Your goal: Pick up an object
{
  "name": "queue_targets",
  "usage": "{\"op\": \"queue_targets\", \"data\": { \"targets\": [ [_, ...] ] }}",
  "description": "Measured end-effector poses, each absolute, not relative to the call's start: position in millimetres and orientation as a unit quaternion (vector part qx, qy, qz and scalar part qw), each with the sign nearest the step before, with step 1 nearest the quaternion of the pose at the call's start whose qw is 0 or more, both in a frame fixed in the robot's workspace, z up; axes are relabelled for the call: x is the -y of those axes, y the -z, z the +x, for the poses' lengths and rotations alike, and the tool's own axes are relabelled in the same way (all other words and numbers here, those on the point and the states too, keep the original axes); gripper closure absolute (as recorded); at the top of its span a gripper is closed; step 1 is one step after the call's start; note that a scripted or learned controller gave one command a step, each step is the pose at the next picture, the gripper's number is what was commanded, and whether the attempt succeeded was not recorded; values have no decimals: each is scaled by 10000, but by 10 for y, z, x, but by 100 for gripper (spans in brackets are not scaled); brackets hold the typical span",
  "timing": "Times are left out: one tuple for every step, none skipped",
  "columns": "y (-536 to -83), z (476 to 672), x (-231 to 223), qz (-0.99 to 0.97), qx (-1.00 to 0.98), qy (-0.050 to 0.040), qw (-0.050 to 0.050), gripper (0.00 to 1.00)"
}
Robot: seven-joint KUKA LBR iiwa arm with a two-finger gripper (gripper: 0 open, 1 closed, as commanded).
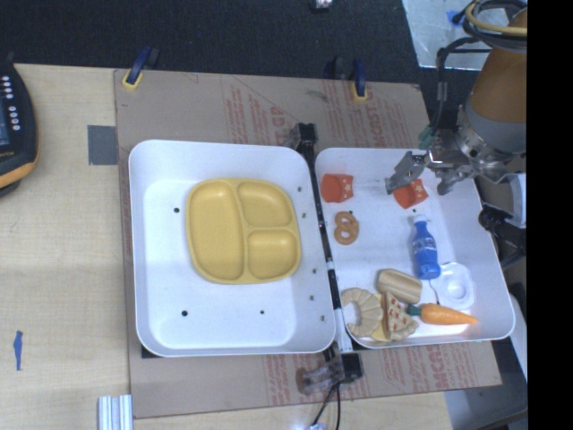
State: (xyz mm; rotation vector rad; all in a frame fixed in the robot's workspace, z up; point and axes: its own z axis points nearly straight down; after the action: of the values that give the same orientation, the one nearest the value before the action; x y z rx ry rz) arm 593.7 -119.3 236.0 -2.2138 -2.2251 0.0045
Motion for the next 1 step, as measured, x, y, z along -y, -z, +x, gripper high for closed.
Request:
{"op": "queue_targets", "data": {
  "targets": [
    [-1411,5905,1699,-7068,7074,-49,41,0]
  ]
}}
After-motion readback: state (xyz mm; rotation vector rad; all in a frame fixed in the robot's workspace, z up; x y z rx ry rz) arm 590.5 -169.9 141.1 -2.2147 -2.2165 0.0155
